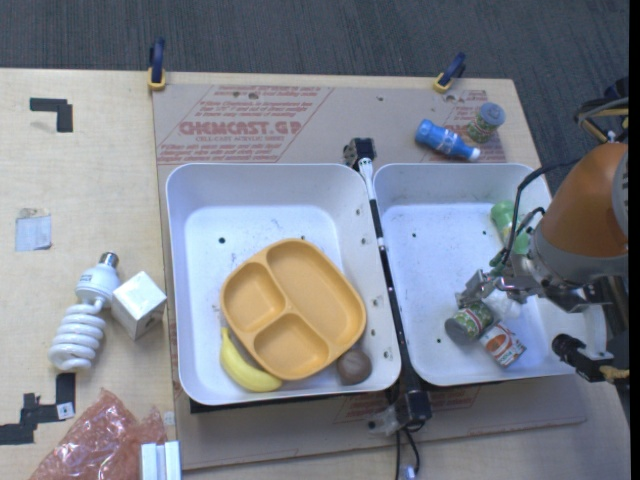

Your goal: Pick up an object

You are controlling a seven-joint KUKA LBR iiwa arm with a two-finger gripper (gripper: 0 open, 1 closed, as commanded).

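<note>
Fingers [480, 288] of the gripper [484, 290] sit low in the right bin [420, 268], pointing toward the view's left; they look narrowly parted, with nothing visibly between them. Whether the tips touch anything I cannot tell.

Just below and slightly left of the tips: a small green-labelled can [468, 322], lying on its side, long axis running lower-left to upper-right. That is the nearest candidate. It lies beside the fingers, not between them.

Touching or nearly touching the can on its right: a second small can with red label [502, 345], also tipped, axis running upper-left to lower-right.

A green object [503, 218] sits against the bin's upper right wall, partly hidden by the arm.

Judgement: the grasp turns on a short drop toward the view's bottom-left, with the fingers straddling the green can across its axis.

Left bin [200, 268] holds an orange divided plate [292, 310], a banana [243, 368] and a brown lump [353, 368], all well apart from the gripper.
</note>
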